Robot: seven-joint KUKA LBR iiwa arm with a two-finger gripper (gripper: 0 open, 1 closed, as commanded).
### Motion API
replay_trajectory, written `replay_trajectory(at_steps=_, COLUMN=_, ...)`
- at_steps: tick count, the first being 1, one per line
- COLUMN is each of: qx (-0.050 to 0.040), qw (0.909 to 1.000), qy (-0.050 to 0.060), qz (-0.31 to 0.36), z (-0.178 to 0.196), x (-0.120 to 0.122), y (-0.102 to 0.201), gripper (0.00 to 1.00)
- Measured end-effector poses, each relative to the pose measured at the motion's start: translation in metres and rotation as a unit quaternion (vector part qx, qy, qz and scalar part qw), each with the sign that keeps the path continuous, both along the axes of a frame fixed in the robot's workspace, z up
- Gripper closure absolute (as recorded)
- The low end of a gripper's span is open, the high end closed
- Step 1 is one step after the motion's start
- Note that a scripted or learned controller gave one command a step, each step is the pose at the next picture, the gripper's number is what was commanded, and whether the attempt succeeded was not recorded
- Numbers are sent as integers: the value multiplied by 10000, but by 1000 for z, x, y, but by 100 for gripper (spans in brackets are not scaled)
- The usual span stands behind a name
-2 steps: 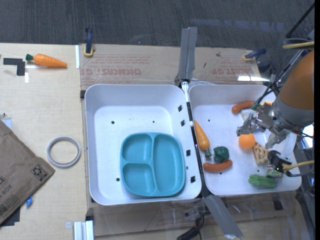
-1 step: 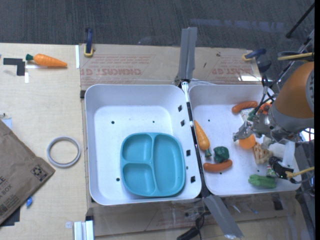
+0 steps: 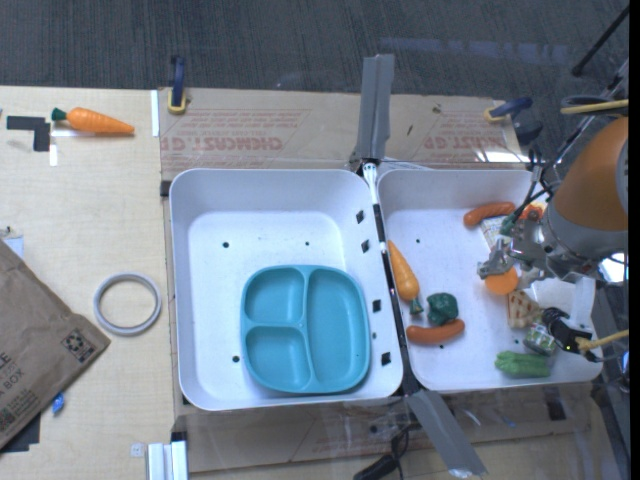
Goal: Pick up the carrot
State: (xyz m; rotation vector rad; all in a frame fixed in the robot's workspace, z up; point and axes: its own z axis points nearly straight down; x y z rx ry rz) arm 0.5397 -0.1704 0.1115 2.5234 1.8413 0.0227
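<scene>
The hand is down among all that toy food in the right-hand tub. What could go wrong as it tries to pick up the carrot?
1. The hand sits far from the orange toy carrot at the left wall of the right white bin, beside an orange piece it might take instead.
2. The carrot lies tight against the divider, leaving little room to close on it.
3. A green broccoli-like toy and a red-orange sausage crowd its lower end.
</scene>
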Motion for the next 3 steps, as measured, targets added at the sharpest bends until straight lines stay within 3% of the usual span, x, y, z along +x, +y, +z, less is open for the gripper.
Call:
replay_trajectory(at_steps=1, qx=24, qw=10000, qy=67, qz=-50, z=-16, x=39, y=66, gripper=100)
replay_trajectory(at_steps=2, qx=9, qw=9953, qy=121, qz=958, z=80, x=73, y=112, gripper=100)
replay_trajectory(at_steps=3, qx=18, qw=9999, qy=124, qz=-71, z=93, x=109, y=233, gripper=100)
